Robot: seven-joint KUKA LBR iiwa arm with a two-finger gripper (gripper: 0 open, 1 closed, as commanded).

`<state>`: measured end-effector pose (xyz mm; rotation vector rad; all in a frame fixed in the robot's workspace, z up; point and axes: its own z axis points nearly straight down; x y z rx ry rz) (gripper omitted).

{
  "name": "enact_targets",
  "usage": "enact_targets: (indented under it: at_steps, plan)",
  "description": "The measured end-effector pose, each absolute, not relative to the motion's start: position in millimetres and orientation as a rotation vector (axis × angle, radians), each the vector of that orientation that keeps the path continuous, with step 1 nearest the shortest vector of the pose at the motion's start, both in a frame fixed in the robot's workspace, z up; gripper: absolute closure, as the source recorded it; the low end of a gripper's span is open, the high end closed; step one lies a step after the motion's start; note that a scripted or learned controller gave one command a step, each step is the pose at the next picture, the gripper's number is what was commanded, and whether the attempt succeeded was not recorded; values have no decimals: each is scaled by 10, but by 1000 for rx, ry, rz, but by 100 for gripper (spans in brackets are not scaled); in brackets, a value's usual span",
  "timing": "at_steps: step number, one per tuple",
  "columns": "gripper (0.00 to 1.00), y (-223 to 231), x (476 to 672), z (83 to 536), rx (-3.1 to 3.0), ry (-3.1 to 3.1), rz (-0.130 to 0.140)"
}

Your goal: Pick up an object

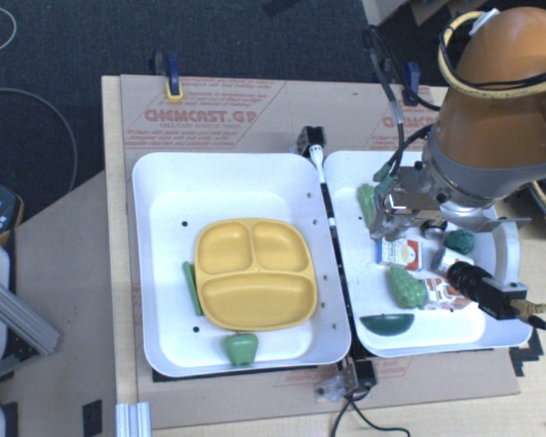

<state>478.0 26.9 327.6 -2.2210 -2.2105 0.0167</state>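
Right bin (pixel 491 335) holds the candidates: a bumpy green piece (pixel 406 287), a dark green bowl-shaped piece (pixel 388 323) at the near edge, a red-white-blue carton (pixel 401 252), a teal lump (pixel 459 240), and a light green strip (pixel 368 202) by the left wall. My gripper (pixel 393 218) sits low over the far-left part of that bin, just above the carton and beside the strip; whether it's open or closed I cannot tell, wrist hardware blocks it, and I see nothing clamped in it. I read this as the reach-down stage, grasp not yet made. Next move, as I judge it: settle on one item, likely carton or strip, centre over it, descend, close, lift straight up clear of the bin wall. Left bin (pixel 155 244) has a yellow divided tray (pixel 255 274), a green block (pixel 241 348) near its front and a green stick (pixel 192 288) along the tray's left side, all well apart from the arm (pixel 496 89).
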Motion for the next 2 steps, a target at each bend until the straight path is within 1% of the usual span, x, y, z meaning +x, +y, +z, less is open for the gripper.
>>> enact_targets:
  at_steps: [1,2]
  plan:
    - [100,-204,4766,1763,-2222,-2206,18]
    - [100,478,4789,1843,-2215,-2227,-2]
